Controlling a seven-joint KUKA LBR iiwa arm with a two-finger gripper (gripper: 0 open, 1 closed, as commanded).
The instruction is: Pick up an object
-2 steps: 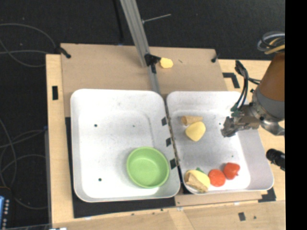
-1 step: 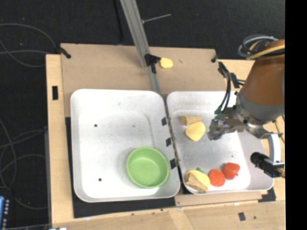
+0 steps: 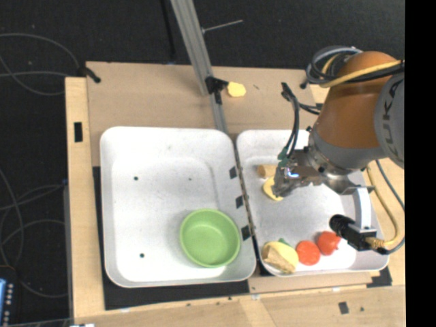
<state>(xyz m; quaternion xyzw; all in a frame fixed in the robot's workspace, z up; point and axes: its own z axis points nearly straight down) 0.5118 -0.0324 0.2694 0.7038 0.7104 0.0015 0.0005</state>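
Yellow item, small and soft-looking, lying in right bin near its left wall, roughly midway along that wall. Gripper directly over it, touching or all but touching; item pokes out to the left and below the tool tip. Long axis not readable, most of the item being covered by the tool. Cannot tell whether anything is pinched. A tan scrap just beside, toward the far edge. At the near edge of the same bin: yellow lump, two red pieces. Green bowl near the near-right corner of left bin. Yellow piece on bench, beyond both bins.
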